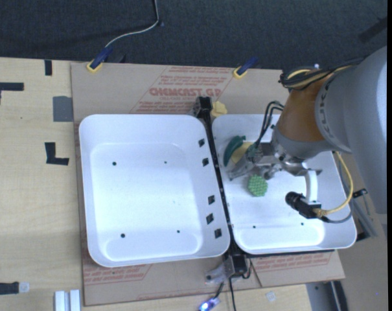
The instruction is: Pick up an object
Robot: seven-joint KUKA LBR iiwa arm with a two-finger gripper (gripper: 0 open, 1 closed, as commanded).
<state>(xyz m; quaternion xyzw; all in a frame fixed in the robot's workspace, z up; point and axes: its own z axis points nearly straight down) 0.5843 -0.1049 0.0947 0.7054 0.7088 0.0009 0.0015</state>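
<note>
2 white bins (144, 238) on cardboard (176, 89), dark floor (66, 11) beyond; gripper (244, 167) state unclear.

From my seat, the arm (351, 109) runs off the right edge and covers much of the right bin (280, 235). The teal object (234, 149) beside the wrist is partly hidden, its shape unclear to me.

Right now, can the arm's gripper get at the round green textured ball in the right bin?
Probably yes: the gripper hangs just above the round green textured ball, with nothing between them.
</note>
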